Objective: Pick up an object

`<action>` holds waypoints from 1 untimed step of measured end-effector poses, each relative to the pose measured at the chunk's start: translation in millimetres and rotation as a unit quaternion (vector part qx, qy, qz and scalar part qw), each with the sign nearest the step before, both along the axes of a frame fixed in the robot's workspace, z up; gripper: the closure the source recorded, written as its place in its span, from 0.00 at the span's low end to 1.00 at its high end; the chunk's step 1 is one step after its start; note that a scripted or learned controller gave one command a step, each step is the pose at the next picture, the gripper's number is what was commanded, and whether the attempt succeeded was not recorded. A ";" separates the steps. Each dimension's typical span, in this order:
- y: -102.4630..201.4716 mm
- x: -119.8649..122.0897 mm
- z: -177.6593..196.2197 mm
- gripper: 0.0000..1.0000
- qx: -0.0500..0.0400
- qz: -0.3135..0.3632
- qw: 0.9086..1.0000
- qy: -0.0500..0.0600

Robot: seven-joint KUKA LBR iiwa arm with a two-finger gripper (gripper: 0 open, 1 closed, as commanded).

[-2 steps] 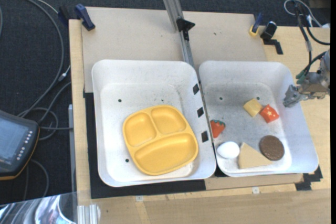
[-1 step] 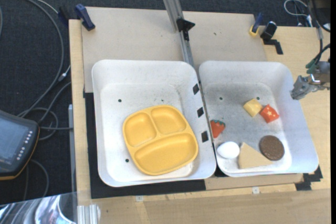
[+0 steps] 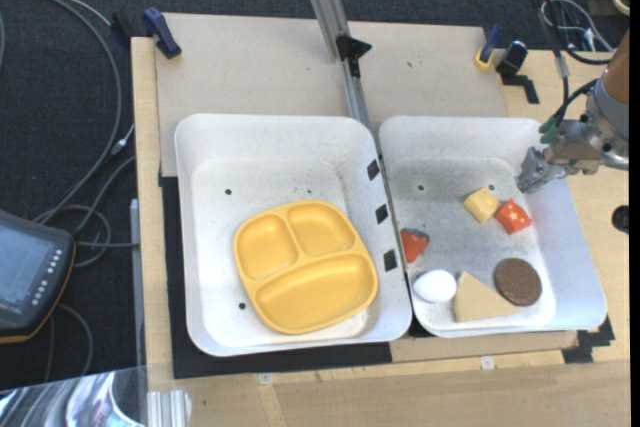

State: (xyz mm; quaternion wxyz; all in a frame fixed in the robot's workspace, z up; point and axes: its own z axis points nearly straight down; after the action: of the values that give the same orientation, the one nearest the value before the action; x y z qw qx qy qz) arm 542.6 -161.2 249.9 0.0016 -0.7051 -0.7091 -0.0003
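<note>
The right bin [image 3: 560, 245] holds several small objects. A yellow block [image 3: 481, 205] and a red block [image 3: 514, 216] lie close together near its middle. A red strawberry [image 3: 414, 242] sits by the left wall. Along the front lie a white egg [image 3: 435, 287], a tan wedge [image 3: 478, 302] and a brown round cookie [image 3: 518, 282]. My gripper [image 3: 535, 171] hangs over the bin's right rear part, just up and right of the red block, with nothing seen in its grasp.
The left bin [image 3: 200, 215] bears a yellow divided plate [image 3: 305, 265]. A slanted metal pole [image 3: 330, 5] rises at the back between the bins. Blue clamps [image 3: 160, 30] and cables sit at the bench's rear corners. A tablet [image 3: 30, 270] lies off the bench at left.
</note>
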 end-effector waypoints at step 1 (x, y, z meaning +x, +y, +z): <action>57.2 10.3 7.4 1.00 0.000 0.001 1.000 -0.002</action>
State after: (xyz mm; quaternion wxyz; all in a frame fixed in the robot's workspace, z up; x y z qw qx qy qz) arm 552.9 -104.0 257.4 0.0002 -0.7042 -0.7100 -0.0017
